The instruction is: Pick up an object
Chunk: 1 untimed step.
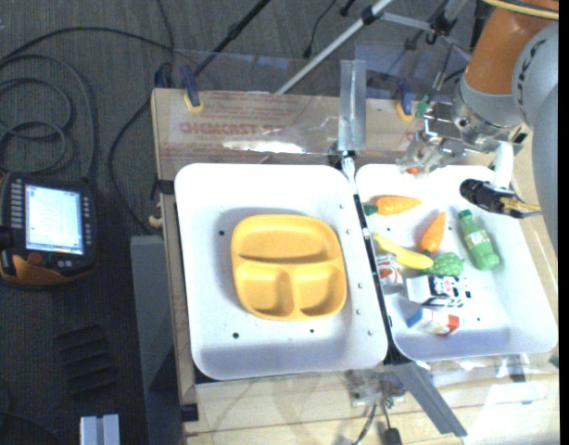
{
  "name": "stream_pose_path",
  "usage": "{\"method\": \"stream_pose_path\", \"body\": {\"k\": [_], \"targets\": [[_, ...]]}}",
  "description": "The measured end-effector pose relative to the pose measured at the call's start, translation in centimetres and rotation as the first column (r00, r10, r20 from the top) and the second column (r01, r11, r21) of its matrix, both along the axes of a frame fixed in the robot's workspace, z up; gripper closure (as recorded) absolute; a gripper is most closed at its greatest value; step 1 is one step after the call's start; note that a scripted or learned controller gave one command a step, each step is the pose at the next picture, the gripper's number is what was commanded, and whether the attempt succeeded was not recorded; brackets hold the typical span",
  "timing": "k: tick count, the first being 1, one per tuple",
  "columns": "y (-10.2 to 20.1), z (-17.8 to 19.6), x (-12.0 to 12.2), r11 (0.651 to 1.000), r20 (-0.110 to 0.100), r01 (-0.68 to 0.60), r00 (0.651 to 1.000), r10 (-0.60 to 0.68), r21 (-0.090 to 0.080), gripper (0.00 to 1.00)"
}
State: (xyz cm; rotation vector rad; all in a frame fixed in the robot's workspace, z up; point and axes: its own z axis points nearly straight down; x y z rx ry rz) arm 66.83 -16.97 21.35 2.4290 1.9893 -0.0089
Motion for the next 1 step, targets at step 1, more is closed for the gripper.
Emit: {"method": "stream_pose_path", "body": {"k": [1], "targets": [[-0.58,-2.41,-1.32,0.991,-0.001,-0.134,0.991,0.134,0.002,1.00]]}}
